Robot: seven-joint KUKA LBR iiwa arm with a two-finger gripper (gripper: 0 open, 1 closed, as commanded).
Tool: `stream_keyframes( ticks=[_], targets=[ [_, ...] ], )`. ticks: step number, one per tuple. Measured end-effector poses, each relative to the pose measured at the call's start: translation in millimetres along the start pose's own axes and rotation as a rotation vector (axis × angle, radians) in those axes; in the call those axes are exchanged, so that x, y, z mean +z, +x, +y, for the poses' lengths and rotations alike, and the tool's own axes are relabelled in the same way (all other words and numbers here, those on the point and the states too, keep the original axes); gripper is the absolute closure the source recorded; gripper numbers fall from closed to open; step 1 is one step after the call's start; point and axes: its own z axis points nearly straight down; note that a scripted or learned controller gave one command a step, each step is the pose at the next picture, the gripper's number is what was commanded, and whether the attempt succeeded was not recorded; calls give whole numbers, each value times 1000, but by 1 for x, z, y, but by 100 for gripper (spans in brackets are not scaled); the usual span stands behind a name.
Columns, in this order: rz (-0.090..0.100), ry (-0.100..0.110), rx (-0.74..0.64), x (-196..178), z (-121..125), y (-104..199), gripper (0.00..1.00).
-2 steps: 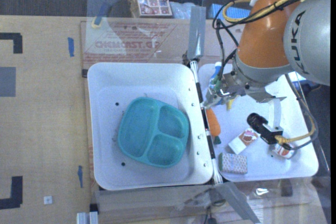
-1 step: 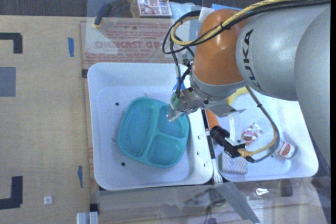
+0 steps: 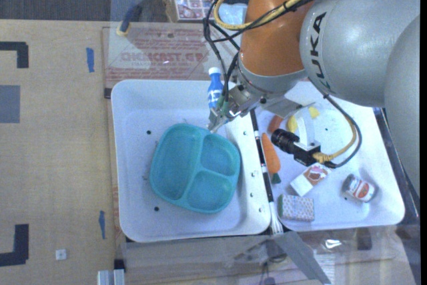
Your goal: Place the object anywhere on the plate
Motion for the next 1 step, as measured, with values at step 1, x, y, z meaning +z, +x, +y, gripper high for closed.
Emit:
stream_keyframes(
  ticks=[1],
  targets=[
    [3, 5, -5, 5, -55, 21, 100]
  ],
)
